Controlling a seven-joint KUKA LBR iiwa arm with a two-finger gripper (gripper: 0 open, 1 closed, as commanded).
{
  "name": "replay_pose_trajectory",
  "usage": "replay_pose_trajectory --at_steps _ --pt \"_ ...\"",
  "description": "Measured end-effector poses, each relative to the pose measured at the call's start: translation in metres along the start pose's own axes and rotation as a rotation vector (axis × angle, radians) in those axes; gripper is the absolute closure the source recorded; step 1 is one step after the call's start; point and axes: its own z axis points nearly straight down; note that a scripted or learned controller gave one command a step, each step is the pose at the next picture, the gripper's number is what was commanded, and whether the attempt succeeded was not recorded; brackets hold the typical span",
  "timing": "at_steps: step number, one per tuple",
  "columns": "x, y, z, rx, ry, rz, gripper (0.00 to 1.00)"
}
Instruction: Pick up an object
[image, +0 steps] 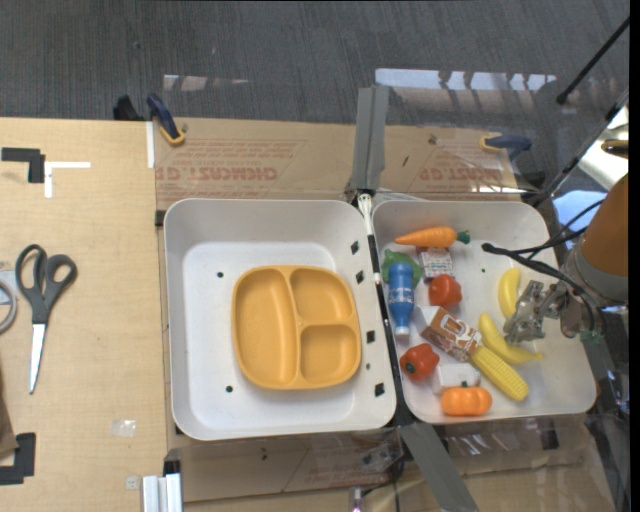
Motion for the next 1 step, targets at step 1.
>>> replay_pose_trajectory --at_steps 1 --pt "-0.0120 0.0486 0.0126 0.001 0.002 0.448 1.00"
